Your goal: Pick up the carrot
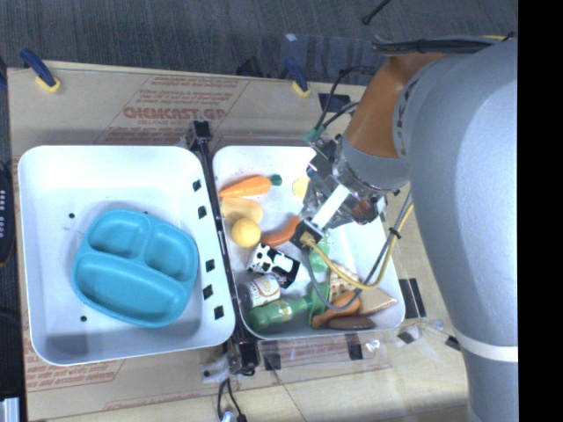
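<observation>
1. We see the gripper [310, 232] low inside the right bin [264, 158], reaching in from the right at a slant, its tip just above a reddish-orange item [281, 232]; we cannot tell how its tip is set, nor whether it has hold of anything
2. Above the gripper we see the grey arm [457, 192] with its orange band [378, 104], and a yellow cable [374, 275] looping down beside the wrist
3. We find the carrot [246, 185] lying flat near the upper left of the right bin, orange with a dark green tip pointing right, to the left of the gripper and apart from it
4. Just below the carrot we see a pale yellow piece [242, 209] and a round yellow ball [245, 232], near each other
5. Lower in that bin we see a black-and-white cow toy [273, 262], a green bottle [281, 312] lying along the bottom edge, and brown items [352, 310] beside it
6. In the left bin [44, 174] we see a blue divided tray [135, 266]
7. Both bins rest on a cardboard-covered surface [167, 104] printed with red lettering, held by blue clamps [40, 69] at its far edge
</observation>
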Tool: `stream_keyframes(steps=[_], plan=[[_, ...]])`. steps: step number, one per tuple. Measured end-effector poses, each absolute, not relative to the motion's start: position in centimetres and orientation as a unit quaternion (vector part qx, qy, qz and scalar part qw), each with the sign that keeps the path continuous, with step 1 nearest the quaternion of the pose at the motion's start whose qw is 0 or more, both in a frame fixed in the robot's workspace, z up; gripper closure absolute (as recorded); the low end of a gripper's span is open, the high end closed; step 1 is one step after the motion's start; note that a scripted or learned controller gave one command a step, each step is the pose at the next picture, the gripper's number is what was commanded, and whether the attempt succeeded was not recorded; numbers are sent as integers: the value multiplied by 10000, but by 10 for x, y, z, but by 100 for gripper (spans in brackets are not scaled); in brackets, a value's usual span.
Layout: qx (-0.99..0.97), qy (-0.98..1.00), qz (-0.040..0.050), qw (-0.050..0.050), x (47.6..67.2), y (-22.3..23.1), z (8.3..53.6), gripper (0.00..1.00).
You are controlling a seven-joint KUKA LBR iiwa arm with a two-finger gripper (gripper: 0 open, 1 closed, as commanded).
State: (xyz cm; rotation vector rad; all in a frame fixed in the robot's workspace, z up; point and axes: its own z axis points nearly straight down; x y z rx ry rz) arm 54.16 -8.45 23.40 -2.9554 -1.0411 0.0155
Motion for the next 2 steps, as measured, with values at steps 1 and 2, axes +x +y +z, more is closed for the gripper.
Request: stream_keyframes(steps=[1,2], plan=[[-9508,-3097,63,47,484,-69,190,100],[-9842,-1772,52,28,566,-37,191,100]])
